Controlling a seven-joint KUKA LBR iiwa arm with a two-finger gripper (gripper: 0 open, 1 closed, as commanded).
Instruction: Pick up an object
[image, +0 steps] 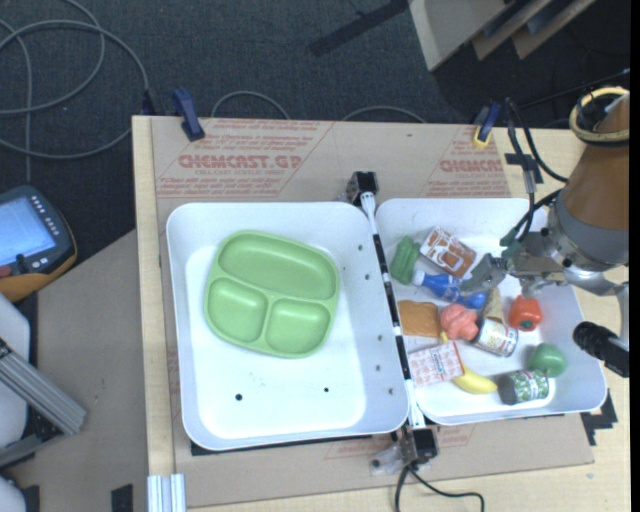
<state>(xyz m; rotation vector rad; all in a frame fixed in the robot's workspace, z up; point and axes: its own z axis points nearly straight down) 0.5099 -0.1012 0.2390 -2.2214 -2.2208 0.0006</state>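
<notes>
My hand (487, 272) hangs low in the right bin (590, 395), fingers spread and gripping nothing, right over a crowded blue bottle (452, 288) and pink toy (460, 322), so closing here could pinch two things or nudge both aside.

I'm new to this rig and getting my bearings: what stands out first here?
A green tray with three compartments lies in the left bin. The right bin is crowded with small toy foods, among them a banana and a tomato. The gripper hangs low over that pile.
</notes>
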